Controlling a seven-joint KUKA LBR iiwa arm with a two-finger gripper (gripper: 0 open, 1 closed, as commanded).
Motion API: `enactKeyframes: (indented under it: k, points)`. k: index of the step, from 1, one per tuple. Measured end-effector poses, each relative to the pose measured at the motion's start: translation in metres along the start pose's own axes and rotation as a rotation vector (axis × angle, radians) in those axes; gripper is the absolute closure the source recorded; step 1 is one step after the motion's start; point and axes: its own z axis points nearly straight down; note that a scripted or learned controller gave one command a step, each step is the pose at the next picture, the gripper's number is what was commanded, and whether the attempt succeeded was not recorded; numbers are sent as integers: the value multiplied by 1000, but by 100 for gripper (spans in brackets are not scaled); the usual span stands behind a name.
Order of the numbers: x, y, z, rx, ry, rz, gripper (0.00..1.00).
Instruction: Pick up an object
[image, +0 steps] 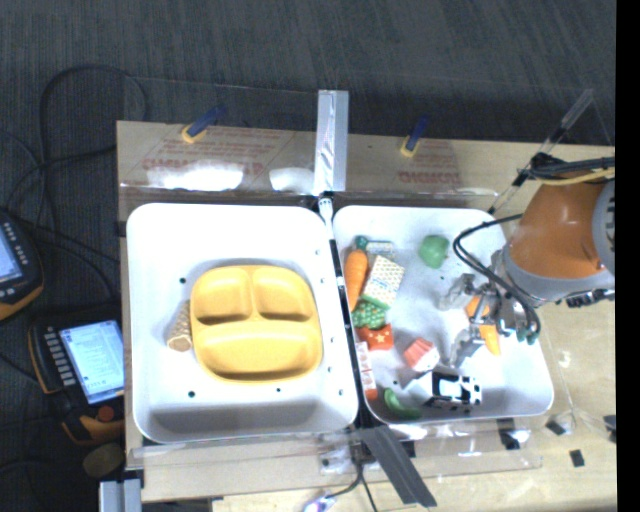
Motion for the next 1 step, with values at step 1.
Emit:
enactKeyframes:
  k: [1]
  points:
    - [-1, 0, -11, 3, -3, -2, 100]
